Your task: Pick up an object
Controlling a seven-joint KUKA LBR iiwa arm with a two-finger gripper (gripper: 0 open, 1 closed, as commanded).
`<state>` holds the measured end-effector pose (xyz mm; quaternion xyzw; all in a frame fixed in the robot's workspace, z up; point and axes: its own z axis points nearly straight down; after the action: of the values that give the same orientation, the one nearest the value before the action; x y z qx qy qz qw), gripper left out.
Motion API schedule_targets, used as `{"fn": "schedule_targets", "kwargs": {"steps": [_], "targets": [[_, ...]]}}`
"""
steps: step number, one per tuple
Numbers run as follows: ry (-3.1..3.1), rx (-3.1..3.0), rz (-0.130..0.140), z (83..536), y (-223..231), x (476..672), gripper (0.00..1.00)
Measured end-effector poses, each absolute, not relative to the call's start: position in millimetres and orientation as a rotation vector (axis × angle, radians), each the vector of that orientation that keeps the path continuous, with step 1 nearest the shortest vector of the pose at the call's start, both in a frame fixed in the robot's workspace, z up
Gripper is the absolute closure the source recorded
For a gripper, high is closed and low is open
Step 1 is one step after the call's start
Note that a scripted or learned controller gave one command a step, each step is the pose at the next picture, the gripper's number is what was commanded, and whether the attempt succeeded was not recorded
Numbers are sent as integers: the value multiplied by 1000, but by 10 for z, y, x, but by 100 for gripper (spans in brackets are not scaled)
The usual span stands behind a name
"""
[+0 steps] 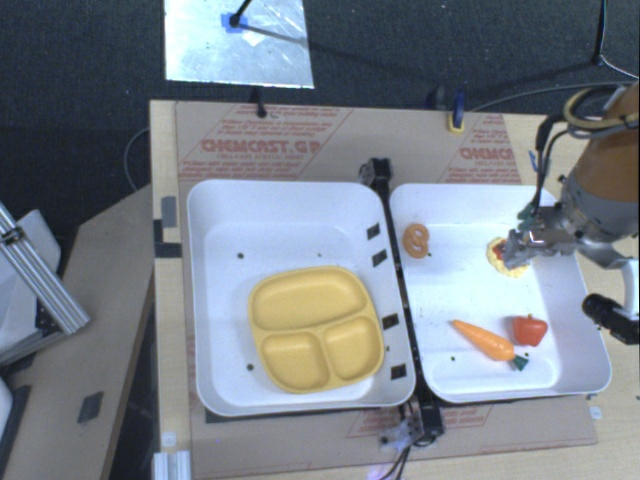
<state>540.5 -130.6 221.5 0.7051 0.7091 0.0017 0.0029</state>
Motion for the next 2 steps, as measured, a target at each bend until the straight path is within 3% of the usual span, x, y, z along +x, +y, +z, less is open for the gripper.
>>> {"fn": "schedule_targets", "kwargs": {"steps": [1, 2], "targets": [[2226, 2213, 3, 2426, -1307, 5416, 100], [2232, 2209, 5, 2496, -779, 5555, 100]]}}
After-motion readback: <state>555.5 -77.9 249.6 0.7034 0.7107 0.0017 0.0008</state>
